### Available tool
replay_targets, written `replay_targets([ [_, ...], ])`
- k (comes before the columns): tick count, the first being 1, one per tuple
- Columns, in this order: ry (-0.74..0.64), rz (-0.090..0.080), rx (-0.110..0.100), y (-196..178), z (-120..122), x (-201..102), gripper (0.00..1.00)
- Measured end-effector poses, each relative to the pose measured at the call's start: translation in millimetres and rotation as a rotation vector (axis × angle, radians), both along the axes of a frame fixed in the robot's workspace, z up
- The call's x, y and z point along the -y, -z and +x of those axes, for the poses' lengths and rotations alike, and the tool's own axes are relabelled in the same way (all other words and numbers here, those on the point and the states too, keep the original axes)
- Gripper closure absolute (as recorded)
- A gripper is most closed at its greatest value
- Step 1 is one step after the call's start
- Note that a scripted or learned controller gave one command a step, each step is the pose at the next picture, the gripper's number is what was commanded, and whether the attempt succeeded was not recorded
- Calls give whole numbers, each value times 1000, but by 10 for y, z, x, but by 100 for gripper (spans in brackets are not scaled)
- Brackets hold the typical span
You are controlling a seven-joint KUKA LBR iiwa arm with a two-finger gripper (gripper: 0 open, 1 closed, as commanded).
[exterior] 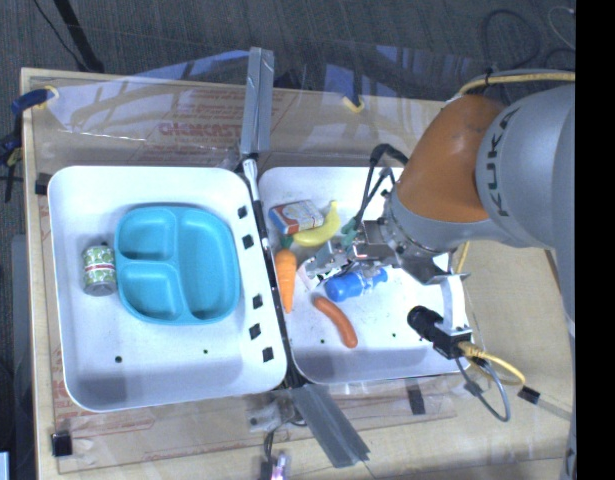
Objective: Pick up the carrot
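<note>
The orange carrot lies along the left wall of the right bin, its thick end toward the back. My gripper hangs low over the middle of that bin, a short way right of the carrot and just above a blue bottle-like object. The carrot lies free, apart from the gripper. The arm's grey and orange wrist covers the bin's right part.
A yellow banana and a small box lie behind the carrot. A reddish sausage lies in front of the blue object. The left bin holds a blue divided plate and a small can.
</note>
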State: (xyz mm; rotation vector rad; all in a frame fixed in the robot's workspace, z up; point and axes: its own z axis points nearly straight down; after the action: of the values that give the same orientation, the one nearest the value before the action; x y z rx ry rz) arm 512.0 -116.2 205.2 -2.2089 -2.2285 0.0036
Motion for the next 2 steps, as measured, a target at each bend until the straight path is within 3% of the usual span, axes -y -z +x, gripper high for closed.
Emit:
replay_targets([
  [1,95,0,3,1050,-276,269,0],
  [2,88,-1,6,946,-257,265,100],
])
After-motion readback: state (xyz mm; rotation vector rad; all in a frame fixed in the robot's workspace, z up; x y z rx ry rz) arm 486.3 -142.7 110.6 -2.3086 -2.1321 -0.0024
